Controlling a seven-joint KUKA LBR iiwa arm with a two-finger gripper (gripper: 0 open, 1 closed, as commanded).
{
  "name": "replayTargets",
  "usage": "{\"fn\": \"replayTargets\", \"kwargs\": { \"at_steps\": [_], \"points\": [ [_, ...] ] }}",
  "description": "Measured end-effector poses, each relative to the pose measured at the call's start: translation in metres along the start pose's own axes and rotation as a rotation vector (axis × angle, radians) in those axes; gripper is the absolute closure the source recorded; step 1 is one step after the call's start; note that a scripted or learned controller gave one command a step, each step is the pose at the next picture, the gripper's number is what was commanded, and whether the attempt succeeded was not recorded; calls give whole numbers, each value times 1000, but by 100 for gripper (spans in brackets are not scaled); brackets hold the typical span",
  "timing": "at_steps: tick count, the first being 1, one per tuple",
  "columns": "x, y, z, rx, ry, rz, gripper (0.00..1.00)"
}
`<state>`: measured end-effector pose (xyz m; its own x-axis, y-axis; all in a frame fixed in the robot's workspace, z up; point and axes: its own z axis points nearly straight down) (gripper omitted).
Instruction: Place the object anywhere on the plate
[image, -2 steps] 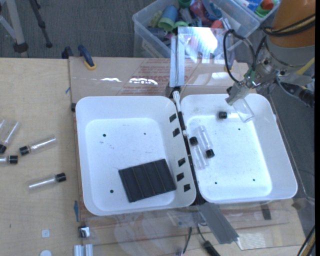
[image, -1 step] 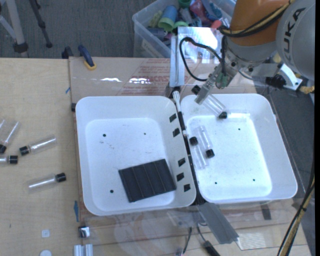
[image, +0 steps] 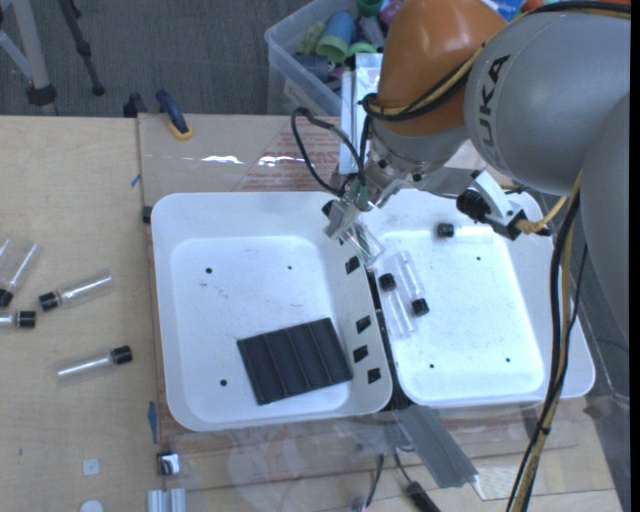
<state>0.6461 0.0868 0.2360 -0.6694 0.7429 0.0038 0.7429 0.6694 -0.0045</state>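
Count of things on and beside the counter
Two white bins, one dark ridged plate, two clear vials in the right bin, and four vials on the counter at left.

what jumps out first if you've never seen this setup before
The big grey arm with its orange band fills the upper right, its hand hanging over the seam between the two white bins. A dark ribbed plate lies in the left bin, and a clear vial with a black cap lies in the right bin. More vials are scattered on the bench at left.
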Motion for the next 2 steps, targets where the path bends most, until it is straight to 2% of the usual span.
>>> {"fn": "replayTargets", "kwargs": {
  "at_steps": [1,2],
  "points": [
    [31,25,-26,-6,-5,-21,100],
    [51,4,17,0,0,-151,100]
  ]
}}
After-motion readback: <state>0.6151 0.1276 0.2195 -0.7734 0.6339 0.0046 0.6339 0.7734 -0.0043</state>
